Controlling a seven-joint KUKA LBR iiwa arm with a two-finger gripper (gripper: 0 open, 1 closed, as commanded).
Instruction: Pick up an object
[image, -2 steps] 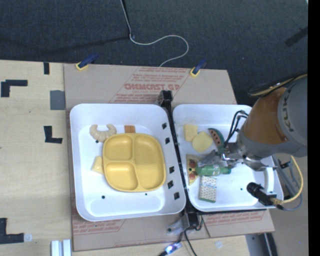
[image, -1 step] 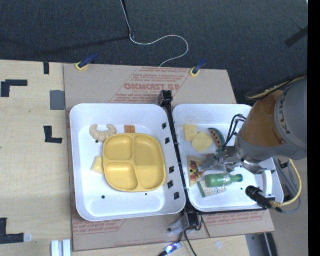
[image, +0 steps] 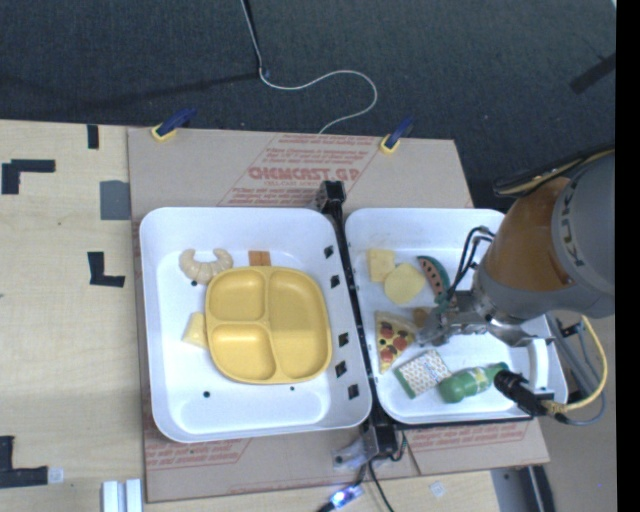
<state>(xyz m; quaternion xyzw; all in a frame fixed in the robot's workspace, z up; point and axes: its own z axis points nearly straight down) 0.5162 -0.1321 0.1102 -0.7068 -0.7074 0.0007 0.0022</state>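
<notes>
Over the right bin (image: 490, 410), the gripper (image: 440, 325) sits low among toy food, approx. between the pizza slice (image: 392, 338) and watermelon wedge (image: 432, 274); finger state can't be told. Looks like the reach/descend step w/ nothing visibly gripped. Next move likely needs closing on one item, then lifting straight up.

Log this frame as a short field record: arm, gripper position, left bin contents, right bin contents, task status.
arm: grey with orange band, reaching in from the right over the right bin
gripper: low in the right bin, beside the pizza slice
left bin: yellow divided plate, a tan curved piece, a yellow wedge
right bin, other items: yellow round piece, watermelon slice, green bottle, speckled packet
task status: nothing seen lifted
</notes>
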